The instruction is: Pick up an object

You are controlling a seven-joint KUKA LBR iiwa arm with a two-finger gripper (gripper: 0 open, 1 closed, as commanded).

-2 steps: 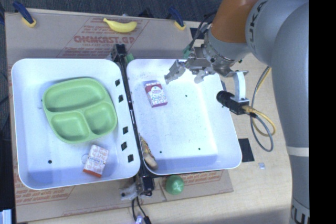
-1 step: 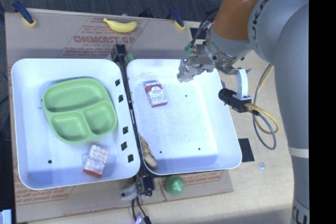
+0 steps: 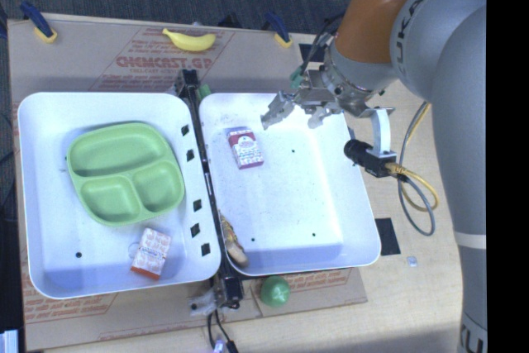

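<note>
The metal tool hangs over the far edge of the right bin, its two fingers spread apart with nothing between them. That smooth white plastic bin holds a small red-and-white box lying flat, near the tool but apart from it. The left bin holds a glossy green divided tray and a small orange-and-white packet. A yellow banana rests on the cardboard-covered tabletop behind the bins.

One fixed camera looks down slantwise on both white bins.
</note>
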